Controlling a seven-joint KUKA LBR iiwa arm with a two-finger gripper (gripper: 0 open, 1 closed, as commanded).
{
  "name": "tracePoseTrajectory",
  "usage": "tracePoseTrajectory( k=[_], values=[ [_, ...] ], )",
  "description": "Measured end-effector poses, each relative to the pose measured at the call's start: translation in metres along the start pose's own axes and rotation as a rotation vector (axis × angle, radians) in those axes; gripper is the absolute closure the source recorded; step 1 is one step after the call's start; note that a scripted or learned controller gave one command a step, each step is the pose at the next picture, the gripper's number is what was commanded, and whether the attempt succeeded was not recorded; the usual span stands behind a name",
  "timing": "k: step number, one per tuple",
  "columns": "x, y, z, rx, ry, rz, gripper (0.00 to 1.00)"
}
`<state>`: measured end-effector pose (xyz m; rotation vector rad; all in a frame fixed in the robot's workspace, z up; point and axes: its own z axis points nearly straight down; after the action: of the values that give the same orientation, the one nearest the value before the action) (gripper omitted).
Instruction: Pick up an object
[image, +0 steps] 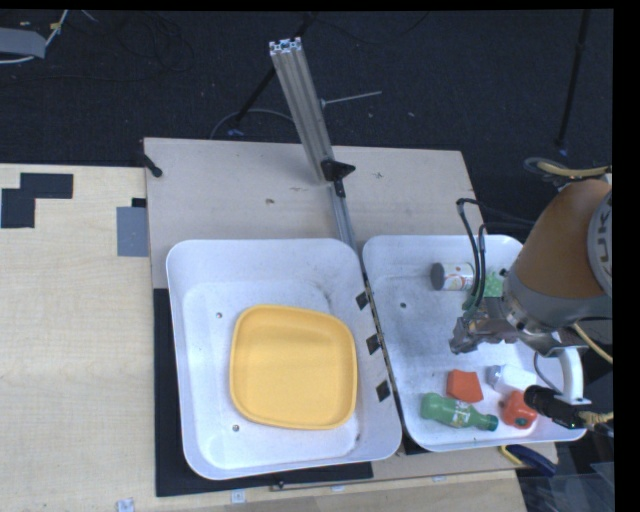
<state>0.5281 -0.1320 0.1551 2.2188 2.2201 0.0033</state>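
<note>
- Mostly free room lies in the right bin, left of the gripper; its opening I cannot tell.
- One green bottle, one orange block near the front rim.
- One yellow plate in the left bin.

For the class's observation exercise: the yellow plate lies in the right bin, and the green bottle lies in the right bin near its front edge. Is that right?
One slip. The camera view shows the yellow plate in the left bin, not the right. The green bottle does lie in the right bin near its front edge.
</note>
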Motion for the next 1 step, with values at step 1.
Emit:
tracePoseTrajectory(
  k=[1],
  values=[
    [0.0026, 0.0031, -0.0421, 0.000, 0.000, 0.000, 1.00]
  ],
)
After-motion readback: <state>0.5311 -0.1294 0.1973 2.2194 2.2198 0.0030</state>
